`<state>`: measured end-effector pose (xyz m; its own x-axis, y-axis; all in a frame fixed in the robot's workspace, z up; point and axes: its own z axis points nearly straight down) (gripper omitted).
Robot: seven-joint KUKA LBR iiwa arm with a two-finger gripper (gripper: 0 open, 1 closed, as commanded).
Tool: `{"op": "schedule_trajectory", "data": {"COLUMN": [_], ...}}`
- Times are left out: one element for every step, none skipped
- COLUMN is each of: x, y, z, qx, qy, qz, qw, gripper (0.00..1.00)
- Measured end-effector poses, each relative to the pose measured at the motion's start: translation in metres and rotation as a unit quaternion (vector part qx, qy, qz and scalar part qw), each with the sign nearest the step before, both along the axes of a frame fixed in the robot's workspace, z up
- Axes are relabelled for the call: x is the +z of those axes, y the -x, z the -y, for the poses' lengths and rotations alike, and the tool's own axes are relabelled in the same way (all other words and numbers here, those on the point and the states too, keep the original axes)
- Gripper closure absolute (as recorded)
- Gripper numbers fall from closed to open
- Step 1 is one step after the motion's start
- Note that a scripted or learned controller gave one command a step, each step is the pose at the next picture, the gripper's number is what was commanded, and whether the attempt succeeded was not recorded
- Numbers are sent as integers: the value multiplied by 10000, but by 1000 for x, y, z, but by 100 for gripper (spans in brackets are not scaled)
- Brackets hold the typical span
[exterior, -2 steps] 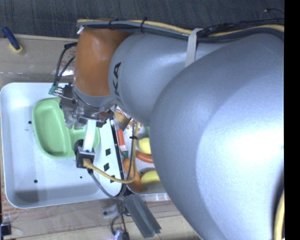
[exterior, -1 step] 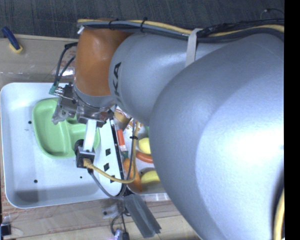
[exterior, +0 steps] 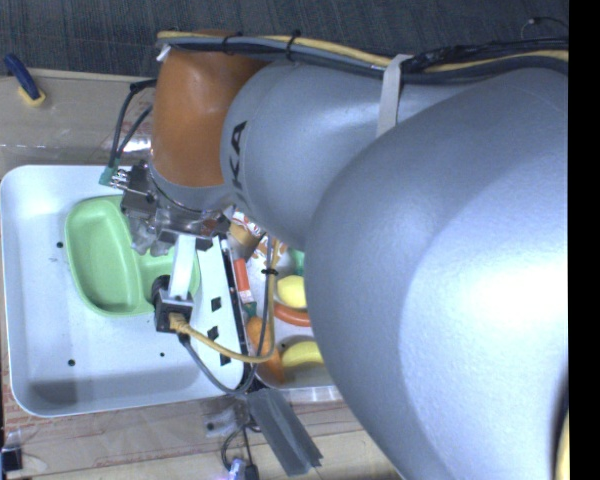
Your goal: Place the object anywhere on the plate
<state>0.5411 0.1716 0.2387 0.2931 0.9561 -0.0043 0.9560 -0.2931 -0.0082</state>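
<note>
A light green plate [exterior: 105, 253] with rounded corners lies in the left white bin [exterior: 40, 298], toward its far right part. My gripper [exterior: 150, 230] hangs over the plate's right edge, under the orange wrist band; its fingers are hidden by the wrist and bracket. The arm covers most of the right bin, where a few toy foods peek out: a yellow piece [exterior: 292, 291], an orange-red piece [exterior: 292, 317] and another yellow one [exterior: 302, 354].
The grey arm fills the right and upper middle of the view. A blue-and-yellow tool [exterior: 22, 78] lies on the bench at the far left. The left bin's floor [exterior: 90, 358] is bare white near the front.
</note>
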Motion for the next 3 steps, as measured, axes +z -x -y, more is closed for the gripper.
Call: {"op": "schedule_trajectory", "data": {"x": [0, 9, 9], "y": [0, 0, 0], "z": [0, -1, -1], "qx": [2, 21, 22], "qy": [1, 5, 7], "qz": [1, -13, -12], "qw": [10000, 10000, 10000], "gripper": [0, 100, 0]}}
